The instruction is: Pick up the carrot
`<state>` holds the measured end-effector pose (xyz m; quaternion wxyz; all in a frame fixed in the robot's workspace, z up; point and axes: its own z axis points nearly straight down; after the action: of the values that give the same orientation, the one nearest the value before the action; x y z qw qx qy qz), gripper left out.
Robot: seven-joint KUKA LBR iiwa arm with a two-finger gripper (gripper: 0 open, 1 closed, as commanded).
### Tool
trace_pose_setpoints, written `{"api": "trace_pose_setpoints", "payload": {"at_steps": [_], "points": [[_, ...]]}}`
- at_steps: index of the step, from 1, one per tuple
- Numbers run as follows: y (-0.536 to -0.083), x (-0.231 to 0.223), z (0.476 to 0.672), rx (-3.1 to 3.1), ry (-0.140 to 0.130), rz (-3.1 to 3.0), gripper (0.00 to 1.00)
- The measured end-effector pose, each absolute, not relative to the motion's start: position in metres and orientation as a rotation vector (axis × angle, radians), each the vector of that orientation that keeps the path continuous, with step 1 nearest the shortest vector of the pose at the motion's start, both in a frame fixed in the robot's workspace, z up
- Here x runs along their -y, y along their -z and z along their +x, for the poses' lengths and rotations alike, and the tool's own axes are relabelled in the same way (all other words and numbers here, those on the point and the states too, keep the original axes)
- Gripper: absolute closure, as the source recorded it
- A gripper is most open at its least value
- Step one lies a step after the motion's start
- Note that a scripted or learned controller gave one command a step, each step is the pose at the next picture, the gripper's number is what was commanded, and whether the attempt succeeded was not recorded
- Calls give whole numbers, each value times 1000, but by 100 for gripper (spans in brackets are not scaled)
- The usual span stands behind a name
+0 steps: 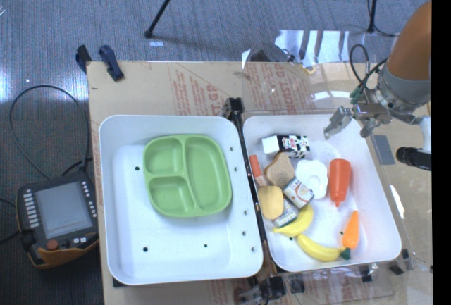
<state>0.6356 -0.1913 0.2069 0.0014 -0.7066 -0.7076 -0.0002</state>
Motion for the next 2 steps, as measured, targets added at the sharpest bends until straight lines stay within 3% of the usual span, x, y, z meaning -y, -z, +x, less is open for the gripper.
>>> {"api": "trace_pose_setpoints", "payload": {"at_steps": [1, 2], "points": [[-144, 212, 567, 2199, -7, -2230, 0], [-86, 205, 511, 2429, -1, -1978, 0]]}}
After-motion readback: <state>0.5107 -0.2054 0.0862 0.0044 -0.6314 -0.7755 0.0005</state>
